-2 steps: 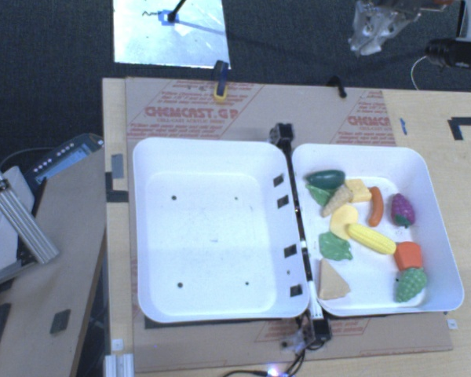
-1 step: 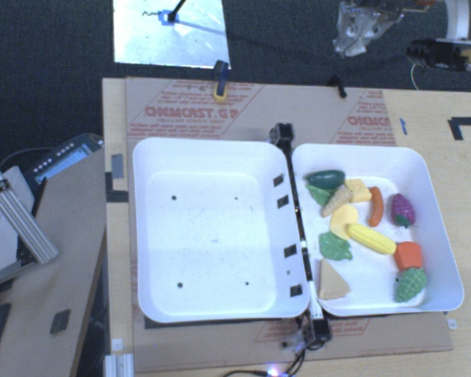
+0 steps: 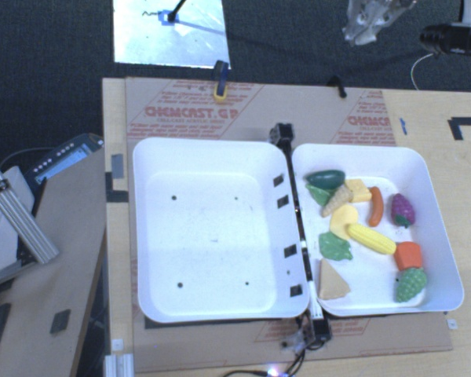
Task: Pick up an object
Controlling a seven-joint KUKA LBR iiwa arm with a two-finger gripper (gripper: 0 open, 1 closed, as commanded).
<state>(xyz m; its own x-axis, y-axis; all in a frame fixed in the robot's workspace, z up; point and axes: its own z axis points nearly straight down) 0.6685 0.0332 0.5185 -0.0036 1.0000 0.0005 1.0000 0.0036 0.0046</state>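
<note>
The right bin (image 3: 438, 210) holds several toy foods. Among them are a dark green pepper (image 3: 325, 178), a purple bunch of grapes (image 3: 402, 209), an orange carrot (image 3: 375, 206), a yellow banana (image 3: 371, 237), a green leafy piece (image 3: 334, 247), a tan wedge (image 3: 332, 281), an orange-red block (image 3: 408, 254) and a green bunch (image 3: 410, 284). My gripper (image 3: 366, 18) hangs high at the top right, well behind the bins and far from the toys, with nothing seen in it.
The left bin (image 3: 145, 234) sits beside the right one, joined by a black hinged divider (image 3: 292, 210). A shiny metal plate (image 3: 170, 20) lies at the back left. A yellow clamp (image 3: 220, 93) stands on the cardboard behind the bins.
</note>
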